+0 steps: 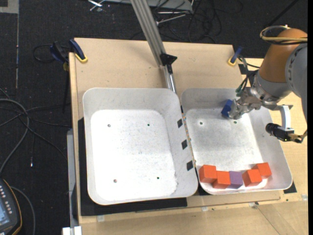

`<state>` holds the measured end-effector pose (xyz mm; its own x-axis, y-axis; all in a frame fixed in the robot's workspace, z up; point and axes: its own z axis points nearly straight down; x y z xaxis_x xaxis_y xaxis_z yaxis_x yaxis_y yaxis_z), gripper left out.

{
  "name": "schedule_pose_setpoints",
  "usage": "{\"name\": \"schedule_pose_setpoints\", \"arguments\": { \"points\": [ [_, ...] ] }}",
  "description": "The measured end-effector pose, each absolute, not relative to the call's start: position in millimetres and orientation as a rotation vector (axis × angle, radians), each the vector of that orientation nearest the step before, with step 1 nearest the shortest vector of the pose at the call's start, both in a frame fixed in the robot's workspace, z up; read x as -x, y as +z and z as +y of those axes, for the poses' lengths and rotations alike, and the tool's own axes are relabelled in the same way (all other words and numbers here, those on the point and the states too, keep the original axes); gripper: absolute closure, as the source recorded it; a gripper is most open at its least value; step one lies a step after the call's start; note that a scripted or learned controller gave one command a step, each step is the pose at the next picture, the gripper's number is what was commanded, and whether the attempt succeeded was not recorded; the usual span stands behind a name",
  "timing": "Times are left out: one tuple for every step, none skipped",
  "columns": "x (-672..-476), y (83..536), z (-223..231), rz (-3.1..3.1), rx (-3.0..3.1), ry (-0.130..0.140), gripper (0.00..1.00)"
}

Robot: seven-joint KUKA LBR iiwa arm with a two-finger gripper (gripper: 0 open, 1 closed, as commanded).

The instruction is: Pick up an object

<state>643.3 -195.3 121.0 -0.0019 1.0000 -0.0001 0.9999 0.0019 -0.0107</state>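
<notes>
A blue block point(227, 108) lies near the far wall of the right bin point(220, 141). My gripper point(237, 110) reaches down from the right and sits right against the block's right side; I cannot make out whether the block is between its fingers. Along the near wall of the same bin runs a row of blocks: orange point(209, 173), orange point(223, 179), purple point(236, 178), orange point(252, 176) and orange point(264, 169).
The left bin point(93, 131) stands beside the right one, their rims meeting at the middle. A slanted metal pole point(149, 26) rises behind the bins. Clamps point(78, 52) hold the bench's far corners. A cable fitting point(281, 129) hangs off the wrist over the right bin's right rim.
</notes>
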Motion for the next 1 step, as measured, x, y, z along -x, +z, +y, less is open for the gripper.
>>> {"name": "schedule_pose_setpoints", "arguments": {
  "points": [
    [-646.2,122.3,-194.3,-2.227,2.220,0.000,0.00]
  ]
}}
